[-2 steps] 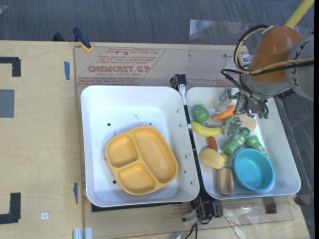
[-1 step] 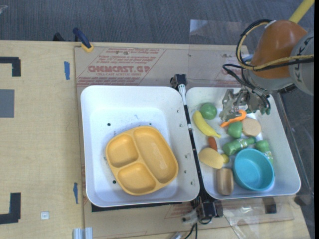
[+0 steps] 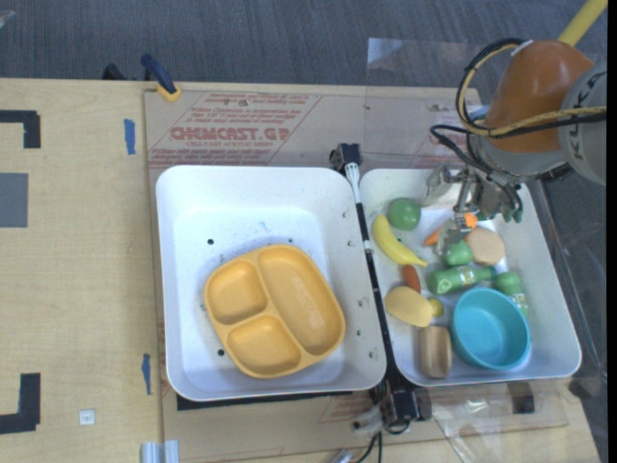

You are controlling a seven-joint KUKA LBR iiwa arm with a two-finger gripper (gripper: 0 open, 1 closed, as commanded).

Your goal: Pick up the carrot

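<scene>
Resting on the counter (image 3: 77,258) are two shallow white bins, side by side and touching along a black hinge strip. The left bin (image 3: 183,201) carries one yellow divided plate (image 3: 275,310), three compartments, set toward its near edge and turned at a slant. A sheet of printed cardboard (image 3: 241,123) lies under both bins at the far edge of the counter.

The right bin (image 3: 559,297) is crowded. Along its left wall, from far to near: a green ball-shaped fruit (image 3: 405,213), a banana (image 3: 393,243), a small red piece (image 3: 413,278), a yellow lemon-like piece (image 3: 411,306) and a brown bread-like piece (image 3: 435,350) at the near edge. A blue bowl (image 3: 491,328) stands upright in the near right part, touching the bread-like piece. Green vegetable pieces (image 3: 461,278) lie just beyond the bowl, with a tan round piece (image 3: 487,247) beside them.

The carrot (image 3: 445,231) shows as a thin orange sliver in the far middle of the right bin, between the green fruit and the tan piece, partly hidden under the gripper.

The gripper (image 3: 472,205) hangs directly over that far part of the bin, its fingers pointing down beside an orange speck. Whether the fingers are released or clenched cannot be told; the metalwork blurs together. The arm's orange band (image 3: 540,80) sits above the bin's far right corner, ringed by yellow and black cables (image 3: 468,95).
</scene>
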